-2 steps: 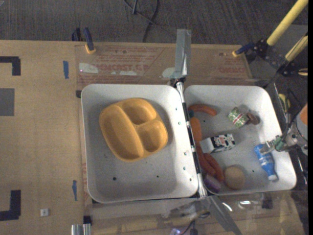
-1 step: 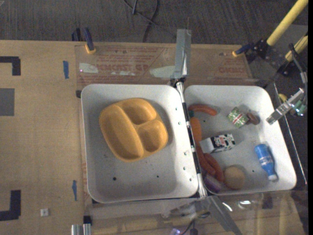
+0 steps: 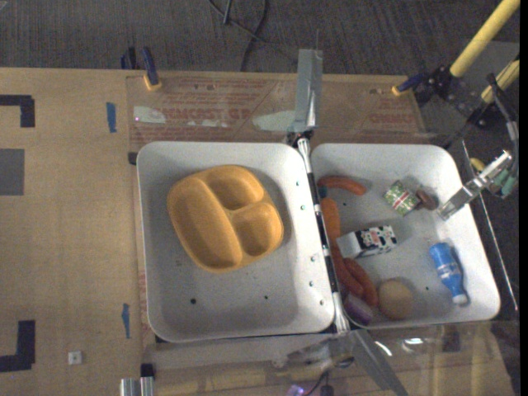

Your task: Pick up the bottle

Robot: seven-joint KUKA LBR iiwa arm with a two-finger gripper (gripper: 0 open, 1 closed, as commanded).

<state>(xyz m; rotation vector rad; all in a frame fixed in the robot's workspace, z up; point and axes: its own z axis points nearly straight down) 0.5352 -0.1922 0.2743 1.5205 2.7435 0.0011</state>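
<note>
I count two shallow white bins (image 3: 157, 246); one yellow divided plastic plate (image 3: 224, 217); one blue plastic bottle (image 3: 447, 271); one small black-and-white carton (image 3: 367, 241); one green-and-red can (image 3: 402, 196); one round brown potato (image 3: 396, 298); several orange-red sausages (image 3: 342, 185), their exact number unclear.

The 2 bins (image 3: 165, 304) look like smooth white plastic with a soft sheen. The divided yellow dish (image 3: 225, 217) is matt plastic. The blue bottle (image 3: 446, 266) looks like glossy plastic with a white cap. The bench (image 3: 66, 221) is matt, pale wood or board. The gripper (image 3: 462, 198) shows bare, shiny metal.
</note>
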